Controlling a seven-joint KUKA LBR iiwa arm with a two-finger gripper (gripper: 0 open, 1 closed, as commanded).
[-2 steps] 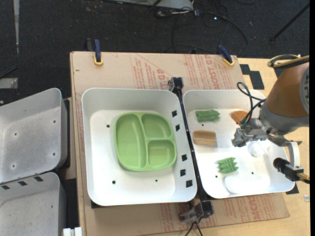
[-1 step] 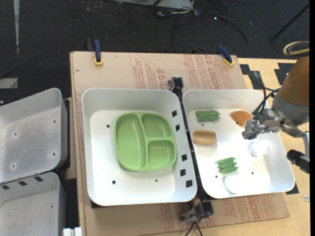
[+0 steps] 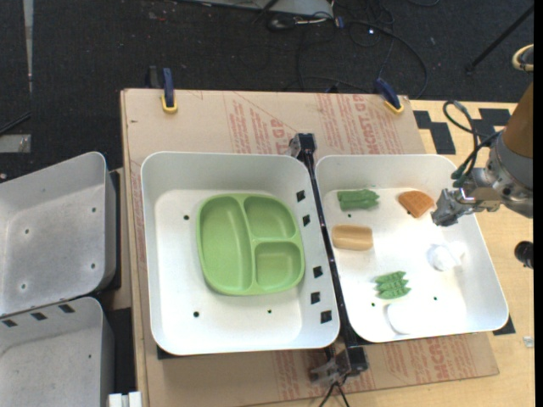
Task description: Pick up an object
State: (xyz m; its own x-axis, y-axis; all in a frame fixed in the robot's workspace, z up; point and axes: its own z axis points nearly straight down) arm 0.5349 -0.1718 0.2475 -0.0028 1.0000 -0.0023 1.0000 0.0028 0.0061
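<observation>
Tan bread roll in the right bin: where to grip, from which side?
Probably across the short width of the bread roll, at its middle, coming straight down from above. It lies flat, long axis left to right, with bare bin floor on both long sides for the fingers. The gripper sits up and to its right.

I was working in a robotics lab. The two white bins (image 3: 161, 227) sat on a cardboard-covered bench (image 3: 254, 121) fixed by clamps (image 3: 169, 91), loose cables (image 3: 399, 41) ran across the dark carpeted floor (image 3: 68, 49), and black-and-white calibration markers (image 3: 462, 121) lay at the bench edge.
</observation>
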